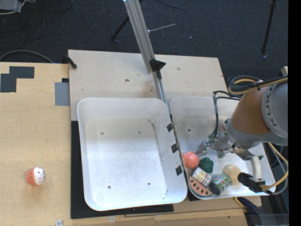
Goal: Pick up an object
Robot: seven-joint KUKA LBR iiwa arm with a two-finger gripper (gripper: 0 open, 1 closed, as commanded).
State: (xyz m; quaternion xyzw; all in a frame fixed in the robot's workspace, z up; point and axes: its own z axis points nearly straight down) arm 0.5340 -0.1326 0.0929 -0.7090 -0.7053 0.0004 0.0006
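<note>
Two bins here: the jaws (211, 146) hang low in the right bin (193, 112), can't tell if they're spread or pinched. Just beside them sit an orange ball (191, 160), a dark green lump (206, 164), a small jar (202, 176), a watermelon slice (198, 188) and a cream ball (231, 170). On the table (28, 126), far left, a small orange toy (35, 176).

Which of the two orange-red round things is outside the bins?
The small orange-red ball with a white patch, on the wooden benchtop at far left; the other lies in the right bin.
</note>
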